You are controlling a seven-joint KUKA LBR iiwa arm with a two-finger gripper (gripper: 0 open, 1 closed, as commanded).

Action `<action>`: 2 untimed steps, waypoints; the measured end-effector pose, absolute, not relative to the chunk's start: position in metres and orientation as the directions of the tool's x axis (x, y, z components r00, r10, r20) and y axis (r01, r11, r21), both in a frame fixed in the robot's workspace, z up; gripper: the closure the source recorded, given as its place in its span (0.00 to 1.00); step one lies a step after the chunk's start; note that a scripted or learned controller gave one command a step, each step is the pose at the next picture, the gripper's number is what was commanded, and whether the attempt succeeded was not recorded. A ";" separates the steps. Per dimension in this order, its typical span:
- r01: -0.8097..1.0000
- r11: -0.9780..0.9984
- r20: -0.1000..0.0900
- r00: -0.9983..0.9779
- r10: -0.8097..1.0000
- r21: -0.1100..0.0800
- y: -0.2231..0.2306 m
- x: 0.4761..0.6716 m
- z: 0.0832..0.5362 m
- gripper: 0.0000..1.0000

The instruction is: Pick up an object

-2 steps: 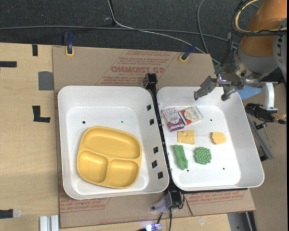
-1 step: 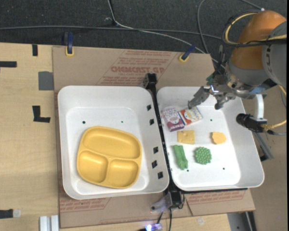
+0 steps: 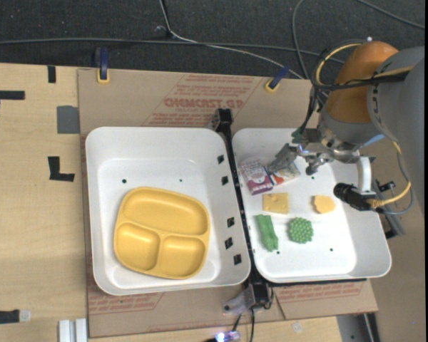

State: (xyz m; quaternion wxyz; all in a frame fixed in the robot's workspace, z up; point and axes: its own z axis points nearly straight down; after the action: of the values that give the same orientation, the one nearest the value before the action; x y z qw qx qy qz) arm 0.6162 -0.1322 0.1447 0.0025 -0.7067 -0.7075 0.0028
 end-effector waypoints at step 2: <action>1.000 0.003 0.002 -0.003 1.000 0.004 -0.130 0.618 0.107 1.00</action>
State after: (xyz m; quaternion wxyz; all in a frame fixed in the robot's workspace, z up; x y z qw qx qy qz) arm 0.6185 -0.1298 0.1074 -0.0004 -0.7061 -0.7081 -0.0022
